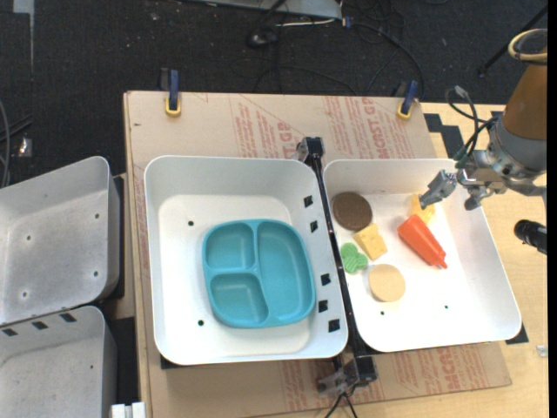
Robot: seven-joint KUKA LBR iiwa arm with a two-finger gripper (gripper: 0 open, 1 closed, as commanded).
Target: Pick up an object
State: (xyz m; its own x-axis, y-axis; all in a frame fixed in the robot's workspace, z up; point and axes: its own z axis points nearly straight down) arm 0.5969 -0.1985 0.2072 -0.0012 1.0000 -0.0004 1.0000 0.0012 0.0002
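The right bin (487, 273) holds several toy foods: a brown disc (352, 209), a yellow wedge (372, 242), a green piece (352, 258), a tan round piece (386, 282), an orange carrot (423, 240) and a small yellow piece (424, 206). My gripper (454, 192) hangs over the bin's upper right part, open, with nothing between its fingers. Its left finger (434, 188) is just above the small yellow piece, and the carrot lies a little below and left of it.
The left bin (174, 233) holds a teal divided plate (258, 273). A black divider (326, 251) runs between the bins. Two grey trays (52, 233) lie off the bench at the left. Clamps sit at the board's back edge.
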